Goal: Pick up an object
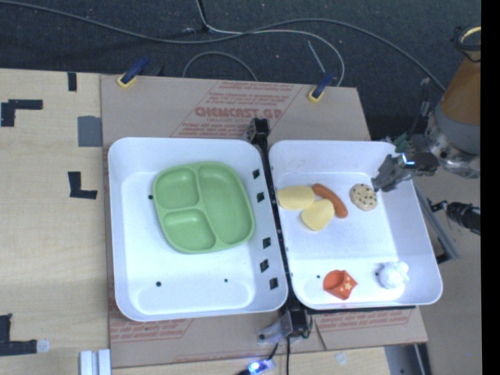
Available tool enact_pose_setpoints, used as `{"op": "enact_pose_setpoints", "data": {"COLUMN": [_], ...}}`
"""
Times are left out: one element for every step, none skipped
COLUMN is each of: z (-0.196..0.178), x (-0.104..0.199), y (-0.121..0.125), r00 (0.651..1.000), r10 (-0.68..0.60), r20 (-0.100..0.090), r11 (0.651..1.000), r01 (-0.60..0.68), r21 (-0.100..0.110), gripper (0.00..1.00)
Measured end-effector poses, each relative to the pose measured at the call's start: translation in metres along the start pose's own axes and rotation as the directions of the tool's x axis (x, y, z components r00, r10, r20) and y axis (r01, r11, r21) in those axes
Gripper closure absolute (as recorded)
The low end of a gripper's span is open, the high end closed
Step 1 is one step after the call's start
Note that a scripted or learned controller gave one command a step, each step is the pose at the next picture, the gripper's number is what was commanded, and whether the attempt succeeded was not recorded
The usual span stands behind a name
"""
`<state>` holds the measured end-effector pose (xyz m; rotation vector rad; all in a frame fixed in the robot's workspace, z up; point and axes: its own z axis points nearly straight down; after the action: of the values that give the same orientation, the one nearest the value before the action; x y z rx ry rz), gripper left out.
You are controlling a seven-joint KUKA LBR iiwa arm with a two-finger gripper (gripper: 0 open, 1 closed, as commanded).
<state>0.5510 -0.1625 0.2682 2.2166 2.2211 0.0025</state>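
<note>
The right bin (406, 233) holds a round speckled cookie (363, 197), an orange sausage (330, 199), two pale yellow pieces (296, 198) (317, 216), a red object (340, 283) and a small white object (391, 273). My gripper (388, 174) hangs at the bin's upper right, just right of and above the cookie, pointing down and to the left. Nothing shows between its fingers.
A green three-compartment plate (203, 207) lies in the left bin (133, 209). Black clips run along the divider (269, 225) between the bins. Both bins rest on cardboard (234, 108), with blue-and-yellow clamps (322, 88) at its far edge and cables behind it.
</note>
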Motion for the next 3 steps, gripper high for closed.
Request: {"op": "enact_pose_setpoints", "data": {"z": [0.002, 0.002, 0.017], "x": [0.058, 0.113, 0.168], "y": [0.014, 0.014, 0.01], "r00": [1.0, 1.0, 1.0], "r10": [-0.005, -0.005, -0.005], "r20": [-0.003, -0.003, -0.003], "r11": [1.0, 1.0, 1.0], "r01": [0.005, 0.005, 0.005], "r21": [0.005, 0.006, 0.008], "gripper": [1.0, 1.0, 1.0]}}
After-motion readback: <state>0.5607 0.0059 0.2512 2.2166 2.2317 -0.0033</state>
